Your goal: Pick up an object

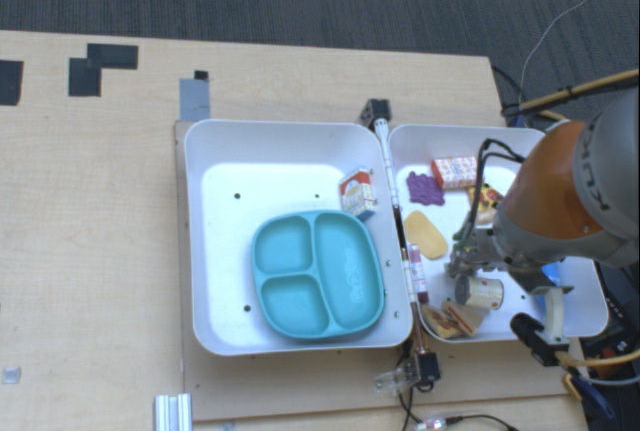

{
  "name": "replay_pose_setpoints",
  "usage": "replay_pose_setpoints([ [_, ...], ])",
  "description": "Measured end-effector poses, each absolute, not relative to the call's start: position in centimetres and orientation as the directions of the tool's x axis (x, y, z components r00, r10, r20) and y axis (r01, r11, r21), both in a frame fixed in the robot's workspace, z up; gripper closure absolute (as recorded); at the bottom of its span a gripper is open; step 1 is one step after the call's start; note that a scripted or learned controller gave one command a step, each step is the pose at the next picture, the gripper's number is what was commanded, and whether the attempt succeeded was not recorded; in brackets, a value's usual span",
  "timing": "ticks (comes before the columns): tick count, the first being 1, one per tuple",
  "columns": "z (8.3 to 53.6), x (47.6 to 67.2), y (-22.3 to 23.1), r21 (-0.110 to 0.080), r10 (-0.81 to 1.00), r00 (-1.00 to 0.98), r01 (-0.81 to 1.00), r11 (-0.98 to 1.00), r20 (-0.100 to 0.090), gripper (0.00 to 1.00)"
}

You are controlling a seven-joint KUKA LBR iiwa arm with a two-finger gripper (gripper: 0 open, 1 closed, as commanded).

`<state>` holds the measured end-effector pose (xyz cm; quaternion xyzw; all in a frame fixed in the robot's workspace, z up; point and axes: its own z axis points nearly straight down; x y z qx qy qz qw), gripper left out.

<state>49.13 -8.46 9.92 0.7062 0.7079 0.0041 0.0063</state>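
My gripper (466, 271) hangs low over the near part of the right bin (597, 311), under the orange-banded wrist. A cream cylinder (485, 294) lies right beside it, touching or nearly so; whether it sits between the fingers I cannot tell. A brown and tan toy food piece (452, 321) lies just in front, at the bin's near left corner. Farther back are a yellow oval piece (427, 235), a purple bunch of grapes (425, 187) and a pink and white box (454, 170). The arm hides the bin's right half.
The left bin (220, 219) holds a teal divided plate (318, 273) and a small white and red carton (358, 193) by its right wall. A blue object (552, 274) peeks out under the arm. Cables run along the bench's near edge.
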Motion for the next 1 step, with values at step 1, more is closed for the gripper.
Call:
replay_pose_setpoints([
  [1,9.90,49.13,-8.45,0.015,1.000,-0.002,1.000,0.002,-0.003,0.00],
])
